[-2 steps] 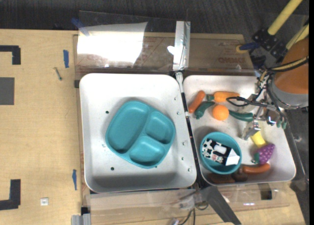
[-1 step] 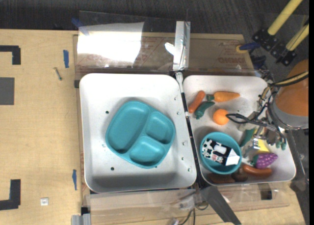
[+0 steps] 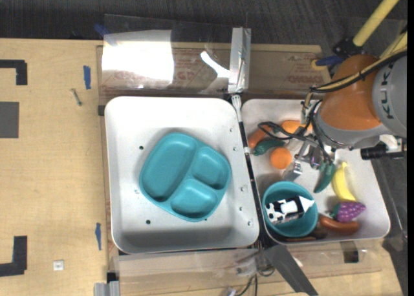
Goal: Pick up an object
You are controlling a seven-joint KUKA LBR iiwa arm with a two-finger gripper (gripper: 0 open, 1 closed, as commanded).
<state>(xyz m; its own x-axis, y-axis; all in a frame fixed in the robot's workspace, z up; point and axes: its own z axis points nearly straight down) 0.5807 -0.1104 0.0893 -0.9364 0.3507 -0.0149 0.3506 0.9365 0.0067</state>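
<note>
The pale wooden counter carries two shallow white plastic bins side by side: the left bin and the right bin, edges touching.

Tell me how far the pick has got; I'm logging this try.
Done: the arm has reached over the right bin, with the gripper low among the toys beside the orange ball. In hand: nothing visibly held. Left: closing on an object and lifting it. The teal plate lies in the left bin.
</note>
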